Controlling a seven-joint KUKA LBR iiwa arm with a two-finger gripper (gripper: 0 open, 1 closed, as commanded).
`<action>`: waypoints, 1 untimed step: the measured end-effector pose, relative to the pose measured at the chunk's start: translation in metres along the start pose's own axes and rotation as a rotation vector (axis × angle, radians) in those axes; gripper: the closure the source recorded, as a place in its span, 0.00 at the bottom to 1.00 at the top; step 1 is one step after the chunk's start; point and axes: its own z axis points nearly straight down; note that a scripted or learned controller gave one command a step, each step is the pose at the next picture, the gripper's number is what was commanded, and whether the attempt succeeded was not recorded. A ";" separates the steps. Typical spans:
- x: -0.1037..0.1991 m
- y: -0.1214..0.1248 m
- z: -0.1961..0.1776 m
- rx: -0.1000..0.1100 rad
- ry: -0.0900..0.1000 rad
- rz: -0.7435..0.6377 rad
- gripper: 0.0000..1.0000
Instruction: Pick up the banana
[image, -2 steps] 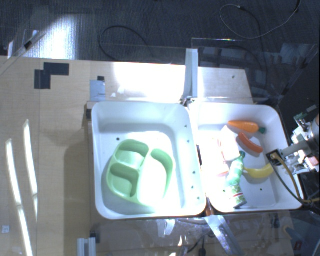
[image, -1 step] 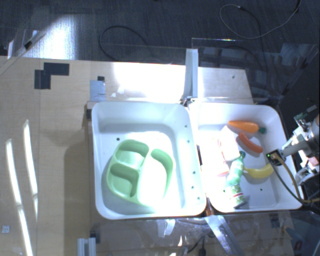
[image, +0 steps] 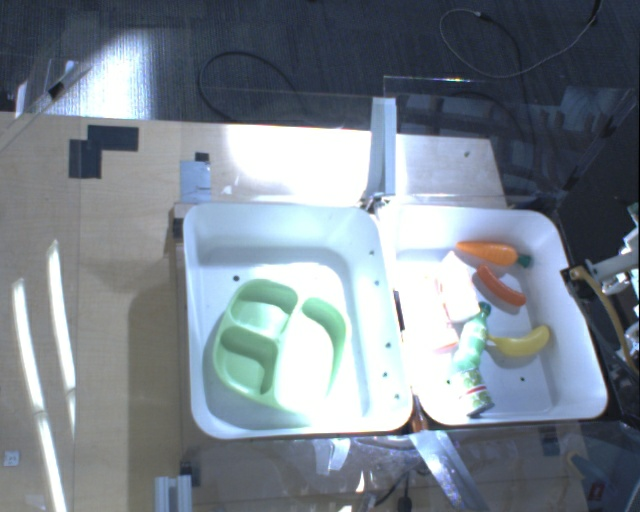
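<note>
The yellow banana (image: 522, 343) lies in the right white bin (image: 586, 352), near its right wall and towards the front. It curves upward at its right end. Its left tip touches or sits just beside a green bottle (image: 472, 360) that lies tilted on the bin floor. Nothing covers the banana from above.
In the right bin, an orange carrot (image: 487, 253) and a red sausage (image: 500, 286) lie behind the banana, beside a white and red packet (image: 455, 297). The left bin (image: 197, 300) holds a green divided plate (image: 275, 345). White hardware (image: 606, 268) sticks in at the right edge.
</note>
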 end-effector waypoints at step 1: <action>0.000 0.000 0.000 0.000 0.000 0.000 0.00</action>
